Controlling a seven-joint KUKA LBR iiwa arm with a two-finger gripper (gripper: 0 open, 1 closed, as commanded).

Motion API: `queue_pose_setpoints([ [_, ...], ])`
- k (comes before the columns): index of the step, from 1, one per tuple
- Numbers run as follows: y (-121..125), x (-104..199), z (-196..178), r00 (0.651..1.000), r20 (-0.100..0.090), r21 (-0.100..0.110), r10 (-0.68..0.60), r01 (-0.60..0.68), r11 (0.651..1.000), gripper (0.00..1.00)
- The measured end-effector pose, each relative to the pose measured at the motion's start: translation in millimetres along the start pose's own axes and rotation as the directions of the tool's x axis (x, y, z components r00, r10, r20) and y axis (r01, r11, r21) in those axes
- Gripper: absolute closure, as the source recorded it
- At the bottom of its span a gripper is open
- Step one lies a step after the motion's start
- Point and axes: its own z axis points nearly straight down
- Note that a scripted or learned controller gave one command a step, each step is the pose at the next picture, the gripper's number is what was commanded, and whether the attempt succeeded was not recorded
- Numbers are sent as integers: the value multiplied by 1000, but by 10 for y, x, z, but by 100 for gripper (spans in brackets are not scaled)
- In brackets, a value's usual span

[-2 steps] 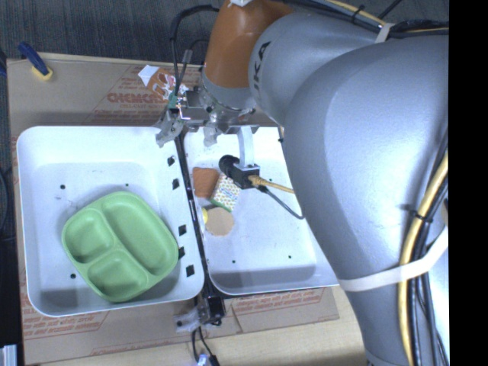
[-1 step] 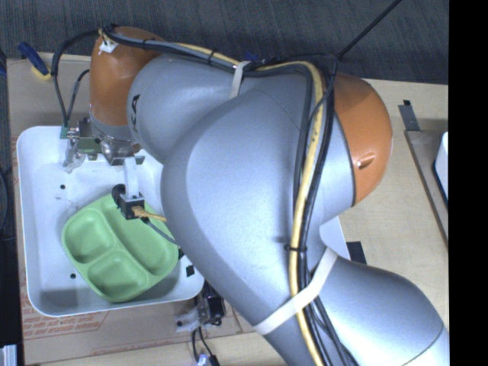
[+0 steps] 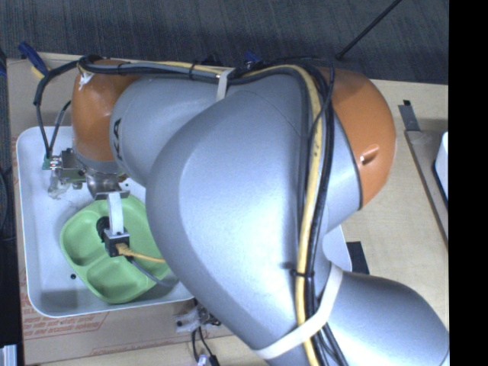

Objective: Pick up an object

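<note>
- My hand (image 3: 67, 172) hangs low inside the white bin (image 3: 29, 227), close to one of its corners. My own arm (image 3: 252, 204) hides much of it, so I cannot tell whether it is released or clenched. I see nothing I could call grasped.
- The only thing I can see to pick is the green dish (image 3: 91, 269), a shallow moulded one with compartments. It lies flat on the bin floor just beside my hand, on the side toward the camera. Part of it runs under my arm.
- I judge the step in hand to be lining up over the dish, with no grip made yet.
- A flat dish gives little to close on from above. I would aim for the raised ridge between its compartments or for its rim, not for the smooth hollow of a compartment.
- I should be sure my hand is fully released before going down, then drop straight so I do not push the dish along the floor.
- The bin wall is near on the far side of my hand, so any sideways shift should go toward the dish.
- Thin plastic may flex or slip, so I would close gently and lift slowly.
</note>
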Motion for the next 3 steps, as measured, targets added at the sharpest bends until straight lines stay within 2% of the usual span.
queue_pose_setpoints([
  [1,-622,-5,8,1000,1,10,5,-5,1000,0],
  [2,-1097,-39,13,1000,1,13,6,-6,1000,0],
  [3,-1084,-35,-93,1000,2,11,1,-1,1000,100],
])
